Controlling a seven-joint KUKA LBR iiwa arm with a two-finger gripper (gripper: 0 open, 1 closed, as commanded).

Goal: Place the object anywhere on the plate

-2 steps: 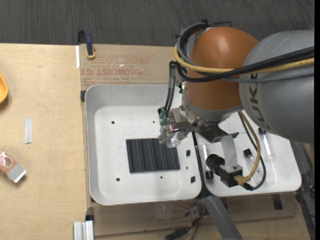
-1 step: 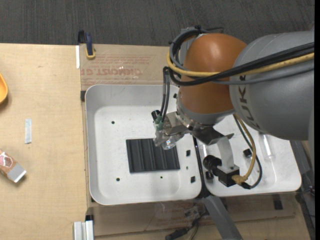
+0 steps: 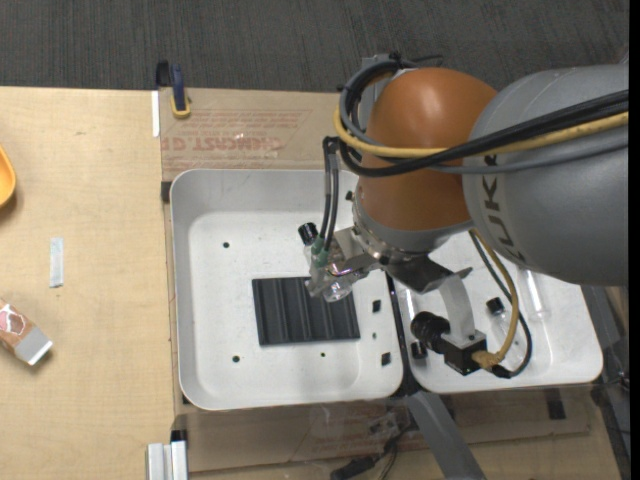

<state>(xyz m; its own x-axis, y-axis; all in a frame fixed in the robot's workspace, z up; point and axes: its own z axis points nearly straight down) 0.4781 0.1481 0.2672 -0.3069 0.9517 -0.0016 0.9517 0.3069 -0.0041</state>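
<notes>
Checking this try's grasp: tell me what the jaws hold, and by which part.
It cannot be told: the gripper sits over the black ridged plate's right edge, its tips blurred.

The big grey arm [image 3: 560, 168] with its orange band [image 3: 425, 148] reached in from the right over the left white bin [image 3: 200, 268]. Its claw [image 3: 330, 286] hung just above the top right corner of a dark ridged plate [image 3: 300, 313] lying flat in that bin. The right bin [image 3: 560, 358] sat touching beside it on the desk [image 3: 80, 168].
</notes>
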